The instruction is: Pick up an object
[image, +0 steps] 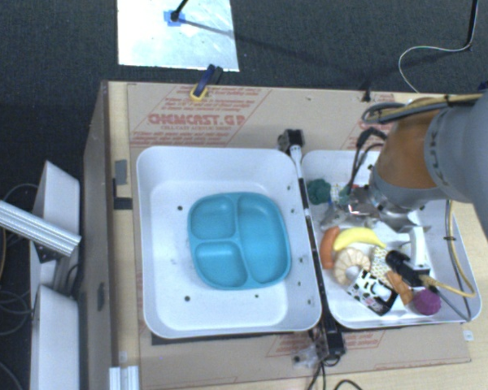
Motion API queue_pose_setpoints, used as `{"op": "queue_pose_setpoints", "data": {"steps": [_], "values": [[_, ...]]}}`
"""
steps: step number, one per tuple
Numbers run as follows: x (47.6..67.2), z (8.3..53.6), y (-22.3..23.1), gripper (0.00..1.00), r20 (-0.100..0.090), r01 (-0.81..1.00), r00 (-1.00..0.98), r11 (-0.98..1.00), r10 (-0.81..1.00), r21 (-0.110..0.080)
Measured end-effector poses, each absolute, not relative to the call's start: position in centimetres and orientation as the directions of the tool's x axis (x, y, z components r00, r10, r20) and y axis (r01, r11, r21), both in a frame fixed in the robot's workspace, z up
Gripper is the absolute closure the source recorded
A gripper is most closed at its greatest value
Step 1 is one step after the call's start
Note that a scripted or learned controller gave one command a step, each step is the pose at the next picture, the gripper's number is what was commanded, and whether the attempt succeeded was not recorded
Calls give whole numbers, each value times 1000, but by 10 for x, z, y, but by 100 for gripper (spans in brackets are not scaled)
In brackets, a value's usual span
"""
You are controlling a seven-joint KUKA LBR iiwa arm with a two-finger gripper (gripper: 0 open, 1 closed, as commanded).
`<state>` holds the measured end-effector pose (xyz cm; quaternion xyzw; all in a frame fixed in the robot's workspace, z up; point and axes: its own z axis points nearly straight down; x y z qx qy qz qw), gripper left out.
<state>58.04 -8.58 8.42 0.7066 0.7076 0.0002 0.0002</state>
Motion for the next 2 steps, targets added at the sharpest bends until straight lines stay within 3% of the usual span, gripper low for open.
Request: {"op": "queue_pose_setpoints", "data": {"steps": [1,2], "values": [[551,84,-84,0,0,1000,-1,1,1000,2],[492,84,-93,0,0,1000,-1,1,1000,1]]}}
